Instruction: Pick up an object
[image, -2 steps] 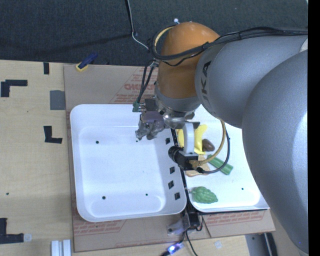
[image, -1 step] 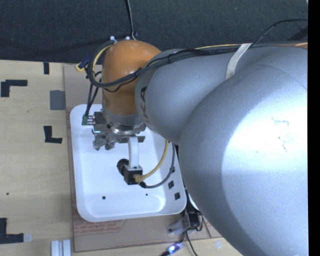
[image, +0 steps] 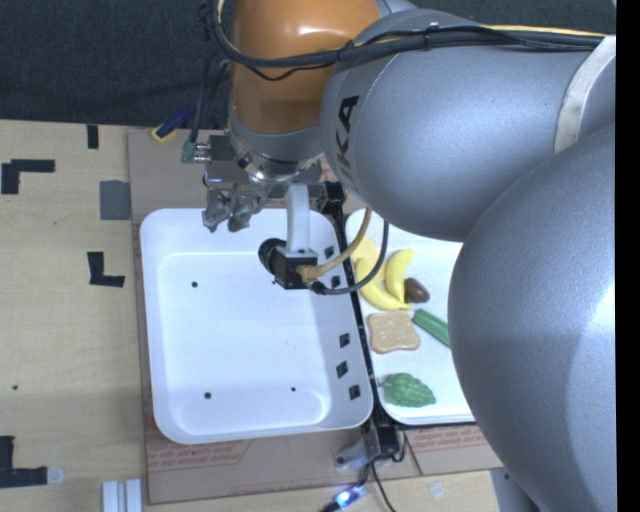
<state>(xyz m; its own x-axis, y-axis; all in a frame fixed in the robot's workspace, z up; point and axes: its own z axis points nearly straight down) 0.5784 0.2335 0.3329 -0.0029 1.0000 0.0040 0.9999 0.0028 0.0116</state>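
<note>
One view: camera view, fixed above the bench and looking down at a slant.
Surface: pale wood-toned bench with black angle marks; a brown cardboard sheet lies under the bins.
Room: dark backdrop along the far edge.
Left bin: white and shallow, with four small black dots on its floor.
Right bin: white, touching the left bin's right wall; it holds all the objects.
Banana: yellow, in the right bin's far part near the shared wall. It is curved, with both ends pointing toward the far side and its belly toward the near side. A brown tip sits at its right end.
Toast: lies flat just nearside of the banana.
Green stick: just right of the toast; its long axis runs from far-left to near-right, and its right end is hidden under the arm.
Leafy green: nearside of the toast and apart from it.
Gripper: over the far rim of the left bin, well apart from the objects. Its fingers stand slightly apart with nothing between them.
Arm: grey links with an orange band; it covers the right side of the right bin.
Obstruction: the shared bin walls lie between the gripper and the banana.
</note>
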